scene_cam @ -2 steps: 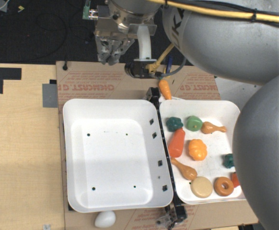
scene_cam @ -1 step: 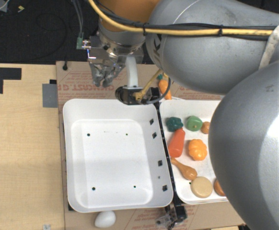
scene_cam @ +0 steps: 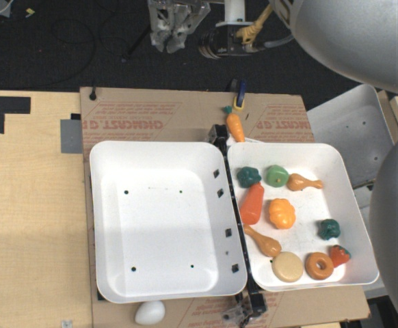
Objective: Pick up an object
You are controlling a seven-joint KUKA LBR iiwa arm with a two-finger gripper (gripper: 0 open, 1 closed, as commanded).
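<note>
At the frame's top, the metal hand [scene_cam: 175,26] hangs above the counter, its grip impossible to tell. The right white plastic bin [scene_cam: 349,183] holds an orange plastic pumpkin [scene_cam: 282,213] mid-bin.

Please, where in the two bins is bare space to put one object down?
The left bin offers its whole white floor, bordered by its four walls. The right bin is crowded; its free patches lie between the drumstick and dark green piece, and along its top wall.

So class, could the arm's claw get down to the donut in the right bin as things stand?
Probably yes: the donut lies uncovered near the right bin's front edge, nothing above it, though neighbouring toys sit close.
</note>
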